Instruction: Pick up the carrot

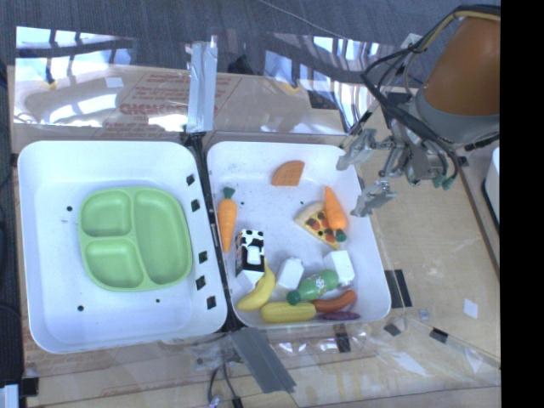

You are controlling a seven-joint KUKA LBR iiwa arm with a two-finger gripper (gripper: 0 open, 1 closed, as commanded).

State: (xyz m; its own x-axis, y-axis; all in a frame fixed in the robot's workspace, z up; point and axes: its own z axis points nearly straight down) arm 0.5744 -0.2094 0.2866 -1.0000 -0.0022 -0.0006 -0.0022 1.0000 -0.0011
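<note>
While your grey two-finger gripper (367, 173) hangs over the right edge of the shallow white right bin (255, 155), its fingers stand apart with nothing between them. You have two orange plastic carrots: one long carrot with a green top (227, 219) lies along the bin's left wall, and a shorter carrot (335, 209) rests against the pizza-slice toy (315, 223). The left bin (51, 296) carries a green divided plate (134, 238).
</note>
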